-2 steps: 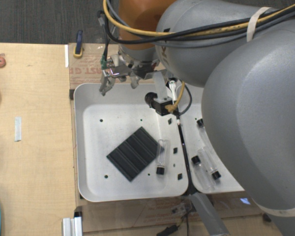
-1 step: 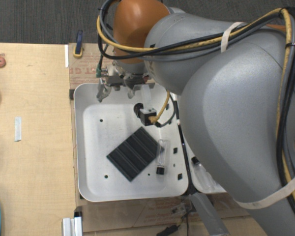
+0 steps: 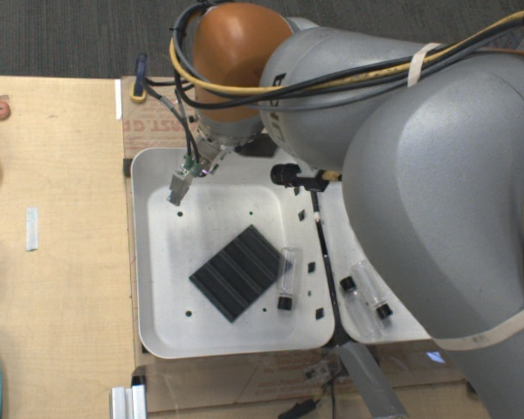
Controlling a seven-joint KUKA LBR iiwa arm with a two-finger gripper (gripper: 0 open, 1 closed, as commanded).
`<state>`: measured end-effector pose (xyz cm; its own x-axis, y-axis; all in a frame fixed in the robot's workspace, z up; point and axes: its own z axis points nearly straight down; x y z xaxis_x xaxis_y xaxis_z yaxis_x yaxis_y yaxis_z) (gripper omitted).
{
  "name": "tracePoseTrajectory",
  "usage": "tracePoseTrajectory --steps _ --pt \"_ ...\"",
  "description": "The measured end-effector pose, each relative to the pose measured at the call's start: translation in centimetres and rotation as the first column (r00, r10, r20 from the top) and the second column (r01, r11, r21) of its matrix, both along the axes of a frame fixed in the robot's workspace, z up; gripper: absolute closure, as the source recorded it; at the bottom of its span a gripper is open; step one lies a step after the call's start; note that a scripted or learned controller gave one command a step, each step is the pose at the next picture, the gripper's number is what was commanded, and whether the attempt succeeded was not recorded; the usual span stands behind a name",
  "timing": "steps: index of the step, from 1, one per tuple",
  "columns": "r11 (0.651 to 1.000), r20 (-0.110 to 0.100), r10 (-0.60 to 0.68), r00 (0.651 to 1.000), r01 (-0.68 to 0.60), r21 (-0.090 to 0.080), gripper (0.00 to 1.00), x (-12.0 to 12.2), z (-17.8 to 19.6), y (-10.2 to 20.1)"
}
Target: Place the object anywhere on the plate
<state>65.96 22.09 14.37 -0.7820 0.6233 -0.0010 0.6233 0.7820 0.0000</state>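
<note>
White bin [image 3: 157, 321], dark ridged plate [image 3: 237, 271] diagonal.

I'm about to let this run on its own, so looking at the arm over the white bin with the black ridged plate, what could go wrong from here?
1. The gripper sits in the left bin's far corner, away from the black ridged plate, and nothing is visibly held, so the placement may come up empty.
2. The clear tube lies against the plate's right edge and could get knocked.
3. The arm covers much of the right bin, hiding items.
</note>
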Motion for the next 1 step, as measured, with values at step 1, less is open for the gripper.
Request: tracePoseTrajectory --steps 1 --pt "0.931 0.0 -0.366 0.931 0.366 0.0 0.0 -1.86 7.24 0.18"
